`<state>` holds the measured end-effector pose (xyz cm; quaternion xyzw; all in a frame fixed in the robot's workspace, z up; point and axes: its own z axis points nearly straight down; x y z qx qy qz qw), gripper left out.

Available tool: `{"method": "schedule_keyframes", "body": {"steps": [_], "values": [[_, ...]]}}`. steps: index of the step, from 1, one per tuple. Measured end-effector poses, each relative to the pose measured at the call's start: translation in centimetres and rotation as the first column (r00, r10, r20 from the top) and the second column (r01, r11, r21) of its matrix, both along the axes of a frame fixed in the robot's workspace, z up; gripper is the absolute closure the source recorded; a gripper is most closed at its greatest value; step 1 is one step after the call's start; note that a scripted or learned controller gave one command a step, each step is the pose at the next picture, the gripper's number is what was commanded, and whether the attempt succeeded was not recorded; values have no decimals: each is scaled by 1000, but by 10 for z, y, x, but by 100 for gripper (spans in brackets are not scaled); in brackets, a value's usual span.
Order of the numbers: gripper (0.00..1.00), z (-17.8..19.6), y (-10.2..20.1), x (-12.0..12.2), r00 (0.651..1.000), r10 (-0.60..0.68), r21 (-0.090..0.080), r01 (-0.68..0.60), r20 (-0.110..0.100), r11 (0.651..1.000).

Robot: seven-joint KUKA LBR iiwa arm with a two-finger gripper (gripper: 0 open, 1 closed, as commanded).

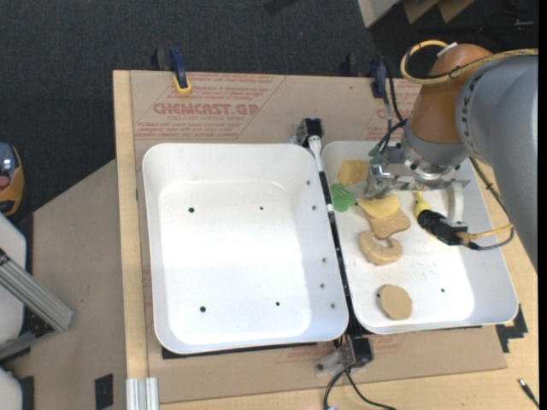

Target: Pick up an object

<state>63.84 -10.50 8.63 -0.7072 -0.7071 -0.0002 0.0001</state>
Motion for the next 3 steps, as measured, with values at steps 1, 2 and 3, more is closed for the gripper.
{"method": "schedule_keyframes", "body": {"steps": [1, 2, 3], "values": [[100, 3, 11, -88, 1000, -2, 2, 2, -8, 1000], [100, -2, 9, -57, 1000, 1, -2, -1, 3, 1000], [100, -2, 11, -59, 1000, 0, 0, 0, 0, 1000]]}}
